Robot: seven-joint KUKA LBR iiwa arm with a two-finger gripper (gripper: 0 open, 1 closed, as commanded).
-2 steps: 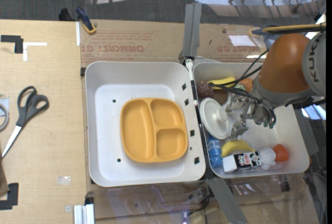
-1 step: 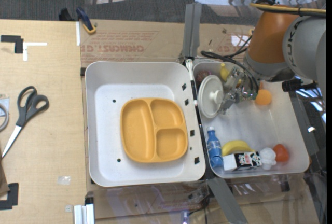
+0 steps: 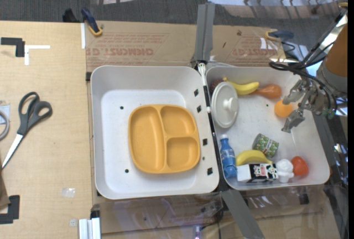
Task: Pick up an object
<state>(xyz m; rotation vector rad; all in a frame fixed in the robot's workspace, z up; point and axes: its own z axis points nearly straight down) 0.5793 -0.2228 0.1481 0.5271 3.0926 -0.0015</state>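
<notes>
My end effector [image 3: 296, 108] hovers with fingers spread over the right bin [image 3: 321, 149], just beside an orange ball [image 3: 282, 109], gripping nothing.

Bench [image 3: 44, 166] is light wood, w/ a brown cardboard sheet [image 3: 144, 44] laid across the back part under the bins. Two shallow white bins sit side by side, touching at the middle: left bin [image 3: 105, 138], right bin [image 3: 318, 171]. Scissors [image 3: 25, 121] lie on the bare wood well left of the left bin, black handles toward the back, blades pointing to the near-left. Small black brackets on the wood: one at back-left [image 3: 14, 44], one at the near-left corner [image 3: 11, 207]. White tape strip [image 3: 38, 48] just beside the back bracket. Blue/yellow clamp [image 3: 91, 22] at the cardboard's back-left corner. Grey upright post [image 3: 203, 33] behind the joint btw bins.
</notes>
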